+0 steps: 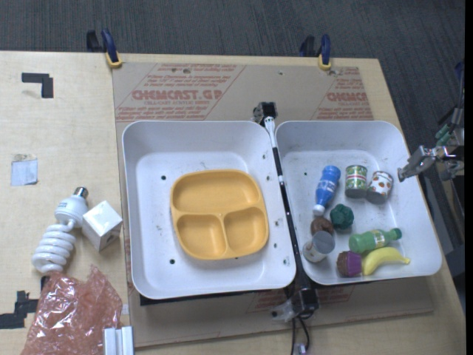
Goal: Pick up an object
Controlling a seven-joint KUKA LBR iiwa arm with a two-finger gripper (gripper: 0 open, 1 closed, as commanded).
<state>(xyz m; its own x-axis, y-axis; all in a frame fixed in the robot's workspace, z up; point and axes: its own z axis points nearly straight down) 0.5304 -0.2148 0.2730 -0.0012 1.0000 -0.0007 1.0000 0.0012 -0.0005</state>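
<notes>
Hovering at the right bin's [392,135] far right edge, the hand [415,163] reaches in above the rim; whether it is apart or together I cannot tell. A banana [384,259] lies at that bin's near corner, just beside a green bottle [374,239].

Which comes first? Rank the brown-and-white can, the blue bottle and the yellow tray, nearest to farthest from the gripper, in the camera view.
From the gripper at the right bin's edge:
1. brown-and-white can, right bin, far right.
2. blue bottle, right bin, left part.
3. yellow tray, left bin.

Pale wooden bench [59,139] stands on dark grey carpet [222,9].
</notes>
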